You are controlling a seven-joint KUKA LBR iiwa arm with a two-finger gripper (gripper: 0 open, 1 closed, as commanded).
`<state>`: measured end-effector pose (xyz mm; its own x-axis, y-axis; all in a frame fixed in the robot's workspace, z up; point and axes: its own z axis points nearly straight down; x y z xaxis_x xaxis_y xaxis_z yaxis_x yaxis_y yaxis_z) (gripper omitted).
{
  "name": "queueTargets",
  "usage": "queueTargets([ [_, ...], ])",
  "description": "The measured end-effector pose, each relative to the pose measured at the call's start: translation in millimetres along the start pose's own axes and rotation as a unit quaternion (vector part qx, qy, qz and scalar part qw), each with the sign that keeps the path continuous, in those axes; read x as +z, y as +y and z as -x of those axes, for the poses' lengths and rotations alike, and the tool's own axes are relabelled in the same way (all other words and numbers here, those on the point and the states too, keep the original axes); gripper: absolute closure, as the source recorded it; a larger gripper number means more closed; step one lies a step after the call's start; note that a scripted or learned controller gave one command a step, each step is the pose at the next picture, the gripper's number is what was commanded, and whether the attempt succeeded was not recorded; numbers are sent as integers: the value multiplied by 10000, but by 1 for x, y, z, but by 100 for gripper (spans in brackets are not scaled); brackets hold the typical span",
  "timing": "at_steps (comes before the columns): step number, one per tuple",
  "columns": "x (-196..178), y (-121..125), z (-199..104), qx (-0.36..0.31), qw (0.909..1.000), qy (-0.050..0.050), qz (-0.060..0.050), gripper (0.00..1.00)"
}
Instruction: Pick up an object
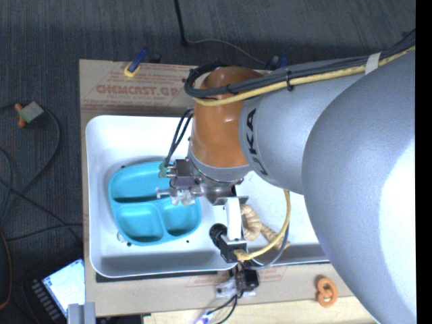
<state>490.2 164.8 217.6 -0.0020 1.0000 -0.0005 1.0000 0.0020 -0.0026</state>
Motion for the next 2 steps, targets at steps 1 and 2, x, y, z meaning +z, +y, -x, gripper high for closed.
queueTargets([
  [1, -40, 66, 14, 9, 10000, -5, 18, 100],
  [2, 6, 142, -40, 1, 10000, -9, 3, 100],
])
